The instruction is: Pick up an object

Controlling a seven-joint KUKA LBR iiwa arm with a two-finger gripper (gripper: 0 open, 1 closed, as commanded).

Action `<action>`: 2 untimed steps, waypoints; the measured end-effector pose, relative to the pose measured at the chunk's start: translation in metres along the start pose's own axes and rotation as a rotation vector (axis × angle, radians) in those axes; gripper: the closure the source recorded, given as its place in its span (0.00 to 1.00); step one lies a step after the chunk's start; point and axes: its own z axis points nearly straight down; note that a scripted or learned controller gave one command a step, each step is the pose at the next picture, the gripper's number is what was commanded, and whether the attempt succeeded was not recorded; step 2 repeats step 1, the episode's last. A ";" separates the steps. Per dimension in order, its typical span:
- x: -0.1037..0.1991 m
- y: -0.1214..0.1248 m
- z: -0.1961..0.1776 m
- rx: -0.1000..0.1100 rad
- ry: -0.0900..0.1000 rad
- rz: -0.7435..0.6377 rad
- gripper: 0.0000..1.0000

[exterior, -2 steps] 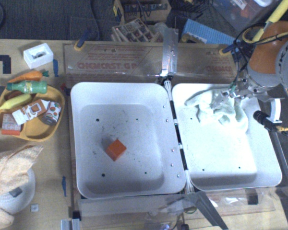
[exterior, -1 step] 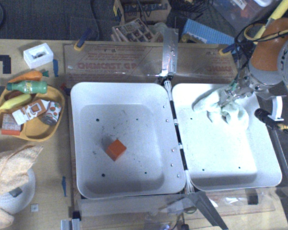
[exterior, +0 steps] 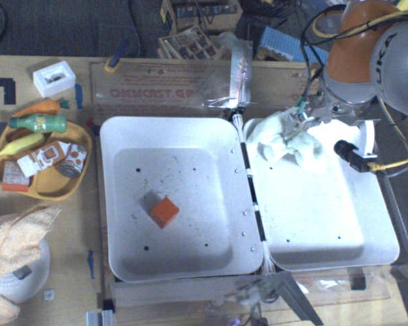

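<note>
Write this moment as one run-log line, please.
arm: over right bin | gripper: at white cloth | orange block: left bin, untouched

Orange cube (exterior: pixel 166 212) in white left bin (exterior: pixel 122 141); pale white-green cloth (exterior: pixel 285 145); green bottle (exterior: pixel 41 123); yellow bowl (exterior: pixel 44 185).

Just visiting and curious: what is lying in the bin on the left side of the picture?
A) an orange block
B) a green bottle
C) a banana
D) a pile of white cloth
A: a small orange block sits alone on the floor of the left bin; the white cloth lies in the right bin.
</note>
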 end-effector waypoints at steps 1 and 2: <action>0.000 0.001 -0.010 -0.004 -0.002 -0.001 1.00; 0.000 0.001 -0.010 -0.004 -0.002 -0.001 1.00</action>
